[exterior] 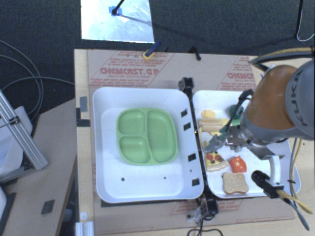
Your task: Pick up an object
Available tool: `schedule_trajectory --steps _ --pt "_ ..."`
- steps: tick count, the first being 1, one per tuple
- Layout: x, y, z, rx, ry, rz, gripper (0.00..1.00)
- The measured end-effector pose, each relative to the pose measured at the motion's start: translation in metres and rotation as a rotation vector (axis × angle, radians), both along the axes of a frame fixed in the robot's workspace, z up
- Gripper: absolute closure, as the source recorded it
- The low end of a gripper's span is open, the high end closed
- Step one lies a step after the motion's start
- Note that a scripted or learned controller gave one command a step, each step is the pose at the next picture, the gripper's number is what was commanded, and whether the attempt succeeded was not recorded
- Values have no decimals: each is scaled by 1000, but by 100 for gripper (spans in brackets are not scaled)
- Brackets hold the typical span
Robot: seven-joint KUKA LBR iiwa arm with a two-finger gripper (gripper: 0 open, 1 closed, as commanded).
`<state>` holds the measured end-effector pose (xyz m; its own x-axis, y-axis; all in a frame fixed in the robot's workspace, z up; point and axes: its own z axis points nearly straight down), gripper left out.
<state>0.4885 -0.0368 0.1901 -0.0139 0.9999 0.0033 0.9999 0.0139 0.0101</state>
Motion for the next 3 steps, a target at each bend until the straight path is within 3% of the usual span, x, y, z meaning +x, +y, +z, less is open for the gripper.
schedule_trajectory --steps 1,2,3 --pt "-1 47 -6 -1 7 -4 0" --pt "0 44 5 -2 4 -6 100" --pt "45 102 61 -1 1 -3 100"
